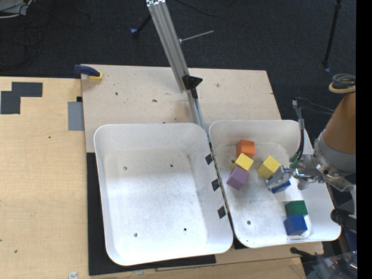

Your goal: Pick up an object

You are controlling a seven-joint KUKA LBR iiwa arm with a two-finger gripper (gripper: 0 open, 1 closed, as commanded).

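The right bin [256, 237] holds several small blocks. An orange cube [246, 147] lies toward the back, with a yellow cube [244, 162] and a purple cube [237, 178] just in front of it. A second yellow cube [269, 167] sits to their right. Near the front right corner a green cube [296, 207] rests against a blue cube [296, 225]. My gripper [286, 176] reaches in from the right, low over the bin, right beside the second yellow cube. A small blue piece [280, 186] lies directly under or at its tip; contact is unclear.
The left bin [116, 138] stands beside the right one, with black clips [215, 184] along the shared wall. A slanted aluminium bar [172, 45] rises behind the bins. The grey arm with its orange band [343, 132] hangs over the right bin's right rim.
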